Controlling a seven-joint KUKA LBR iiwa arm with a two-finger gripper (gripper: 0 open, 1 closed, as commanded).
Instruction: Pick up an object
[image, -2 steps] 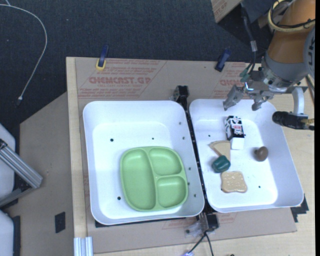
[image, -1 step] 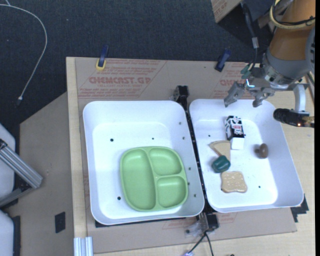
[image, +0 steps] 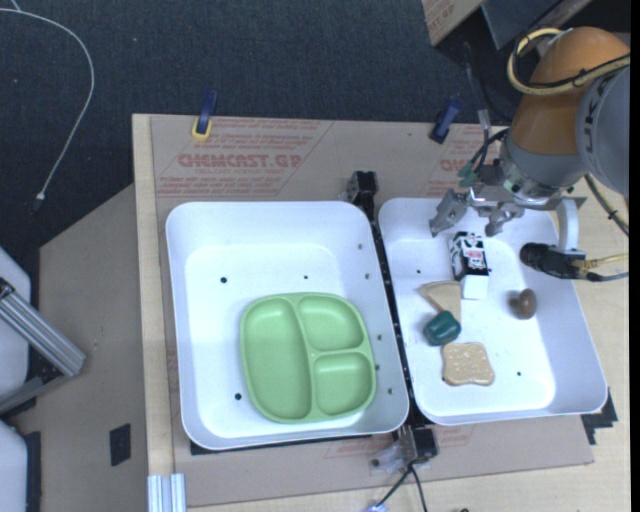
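Looking at jaws spread apart, nothing gripped between them, hanging over the far end of the right bin (image: 560, 385). Just in front of them, spotted a small black-and-white carton (image: 470, 256) lying on the bin floor, not touching either finger as far as can be told (hard to judge the height from this slant).

Moving out from there, still inside the right bin: got a tan wedge (image: 437, 294) just left of the carton's near end, then a teal lump (image: 441, 327) right below the wedge, close to touching it. Nearer the front, found a slice of toast (image: 467, 364) lying flat, apart from the teal lump. Off to the right, seeing a little brown round thing (image: 523, 302) sitting alone. So plenty of objects to pick from, all resting in that right bin, none lifted.

Up behind the jaws, can make out the grey arm with its orange band (image: 565, 85), reaching in from the right. Also noticed a black part with a cable (image: 548, 258) at the bin's right rim.

Over in the left bin (image: 180, 290): just a green divided plate (image: 307, 355), three compartments, sitting toward the front.

Under both bins, a brown board surface (image: 250, 150) with red lettering, pinned by two blue clamps (image: 204, 115) along the far edge.
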